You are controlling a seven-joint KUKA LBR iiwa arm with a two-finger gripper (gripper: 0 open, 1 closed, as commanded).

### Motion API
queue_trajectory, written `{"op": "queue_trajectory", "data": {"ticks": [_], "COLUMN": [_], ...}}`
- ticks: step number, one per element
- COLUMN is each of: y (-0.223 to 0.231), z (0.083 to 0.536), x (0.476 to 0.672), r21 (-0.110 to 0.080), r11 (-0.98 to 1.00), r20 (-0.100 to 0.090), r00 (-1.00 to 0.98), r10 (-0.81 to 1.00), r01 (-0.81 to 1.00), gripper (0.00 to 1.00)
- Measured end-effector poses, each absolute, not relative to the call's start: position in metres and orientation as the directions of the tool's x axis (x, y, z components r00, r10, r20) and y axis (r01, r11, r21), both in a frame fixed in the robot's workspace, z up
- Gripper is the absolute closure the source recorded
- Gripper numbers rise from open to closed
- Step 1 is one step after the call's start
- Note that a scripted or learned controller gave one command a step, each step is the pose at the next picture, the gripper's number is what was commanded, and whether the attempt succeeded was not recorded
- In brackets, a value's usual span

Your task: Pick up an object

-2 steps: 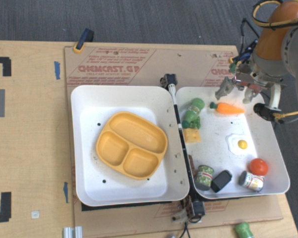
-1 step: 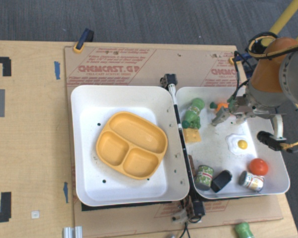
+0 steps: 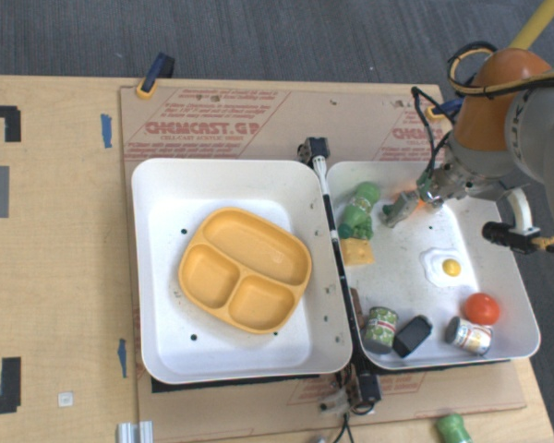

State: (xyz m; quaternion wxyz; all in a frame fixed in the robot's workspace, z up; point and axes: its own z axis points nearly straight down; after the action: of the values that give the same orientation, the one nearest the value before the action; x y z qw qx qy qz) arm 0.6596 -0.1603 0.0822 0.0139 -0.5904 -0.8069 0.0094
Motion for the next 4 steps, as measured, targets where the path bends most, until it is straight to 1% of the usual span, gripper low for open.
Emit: {"op": "queue_trajectory", "data": {"ticks": [1, 2, 3, 4], "y": [-0.157, -0.175, -0.172, -0.212], "z": [0.082, 0.082, 0.092, 0.101], "x": [0.661, 0.664, 0.664, 0.666], "r21": [-0.027, -0.029, -0.034, -0.006], "r11": [0.191, -0.174, -0.172, -0.351], "r20": [0.012, 0.017, 0.022, 0.001], "r00": [-0.191, 0.175, 0.173, 0.351], "r10": [0.981, 0.984, 0.985, 0.937], "r01": [0.981, 0.984, 0.984, 0.937], "gripper": [0.0, 0.0, 1.0, 1.0]}}
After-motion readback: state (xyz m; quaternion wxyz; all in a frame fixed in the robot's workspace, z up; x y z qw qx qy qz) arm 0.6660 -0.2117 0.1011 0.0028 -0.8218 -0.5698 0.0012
